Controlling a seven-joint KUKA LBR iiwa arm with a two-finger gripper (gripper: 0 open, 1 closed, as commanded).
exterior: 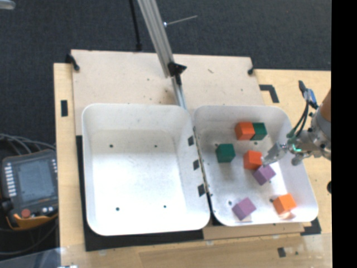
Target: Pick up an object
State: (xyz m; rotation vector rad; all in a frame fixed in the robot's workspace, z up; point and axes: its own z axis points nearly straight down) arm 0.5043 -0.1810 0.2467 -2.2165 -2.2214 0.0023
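The pincer (273, 155) reaches in from the right edge over the right bin (281, 115), its tips low between an orange cube (252, 159) and a purple cube (264, 173); whether it is open or closed, or has hold of anything, cannot be told. Further back an orange cube (244, 130) touches a green cube (259, 130); another green cube (225, 152) sits apart. Near the front lie a purple cube (244, 208) and an orange cube (284, 204). The left bin (89, 116) sits beside it on the tabletop (67, 88)
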